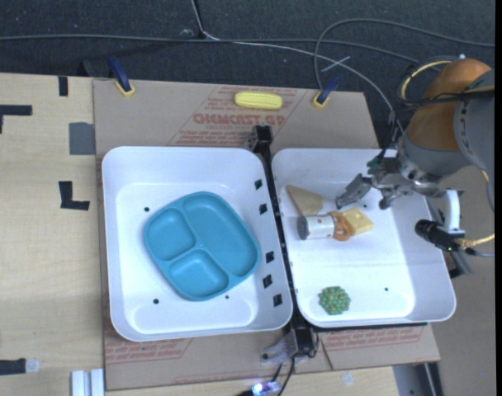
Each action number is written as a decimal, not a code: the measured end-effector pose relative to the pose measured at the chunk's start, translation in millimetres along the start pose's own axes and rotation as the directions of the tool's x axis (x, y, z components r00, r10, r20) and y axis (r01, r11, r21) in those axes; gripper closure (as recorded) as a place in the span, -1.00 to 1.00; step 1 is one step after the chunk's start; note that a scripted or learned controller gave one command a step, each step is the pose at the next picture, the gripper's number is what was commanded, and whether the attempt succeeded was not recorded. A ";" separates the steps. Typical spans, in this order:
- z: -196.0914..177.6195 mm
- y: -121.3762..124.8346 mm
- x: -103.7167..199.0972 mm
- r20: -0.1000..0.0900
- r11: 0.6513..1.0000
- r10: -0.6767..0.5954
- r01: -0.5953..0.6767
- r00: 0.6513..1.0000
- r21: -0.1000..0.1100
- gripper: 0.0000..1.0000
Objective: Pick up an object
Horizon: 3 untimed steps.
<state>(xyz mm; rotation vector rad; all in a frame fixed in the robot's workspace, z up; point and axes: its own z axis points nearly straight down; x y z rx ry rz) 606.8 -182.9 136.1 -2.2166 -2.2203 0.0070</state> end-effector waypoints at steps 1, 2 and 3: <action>52.0 0.8 1.0 0.001 1.000 0.000 0.000 1.000 -0.007 -1.00; 38.6 1.8 0.6 0.003 1.000 -0.001 0.001 1.000 -0.010 1.00; -8.0 10.3 -1.8 0.000 1.000 0.000 0.000 1.000 -0.009 1.00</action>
